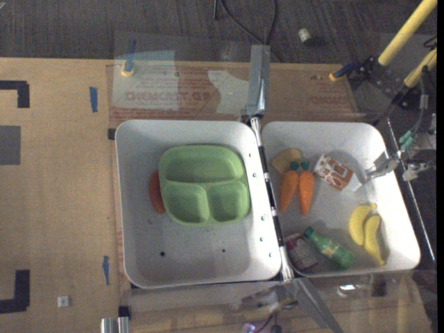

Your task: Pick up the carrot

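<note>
Centrally in right bin (388,151): two orange carrots (298,187), green tops, side by side.

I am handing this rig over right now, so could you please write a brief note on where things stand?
Claw: over the right bin's right side, holding nothing visible.
Carrots: two lie side by side in the right bin's left part, green tops pointing away, next to a white and orange carton.
Done: no pickup yet.
Left: move the claw left over a carrot, descend, grasp and lift.
</note>
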Robot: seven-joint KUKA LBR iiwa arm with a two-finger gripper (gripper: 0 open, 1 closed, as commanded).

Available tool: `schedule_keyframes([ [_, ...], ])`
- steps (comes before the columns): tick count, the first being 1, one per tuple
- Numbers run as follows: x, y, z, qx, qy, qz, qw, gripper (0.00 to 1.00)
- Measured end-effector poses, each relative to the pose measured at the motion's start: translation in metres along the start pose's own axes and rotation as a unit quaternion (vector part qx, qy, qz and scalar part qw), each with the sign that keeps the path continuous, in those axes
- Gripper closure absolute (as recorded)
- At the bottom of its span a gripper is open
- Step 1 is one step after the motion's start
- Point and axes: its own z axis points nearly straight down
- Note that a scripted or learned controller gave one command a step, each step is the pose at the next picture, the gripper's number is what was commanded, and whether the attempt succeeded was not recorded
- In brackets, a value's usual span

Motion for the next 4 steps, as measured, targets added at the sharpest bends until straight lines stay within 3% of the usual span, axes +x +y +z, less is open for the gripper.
schedule_keyframes([
  [1,0.074,0.037,0.14,0.001,0.0,0.106,0.9944,0.0],
  [2,0.101,0.046,0.165,-0.004,0.0,0.185,0.9827,0.0],
  [3,0.066,0.08,0.11,-0.001,0.0,0.176,0.9843,0.0],
  [4,0.102,0.068,0.165,-0.004,-0.001,0.148,0.9891,0.0],
])
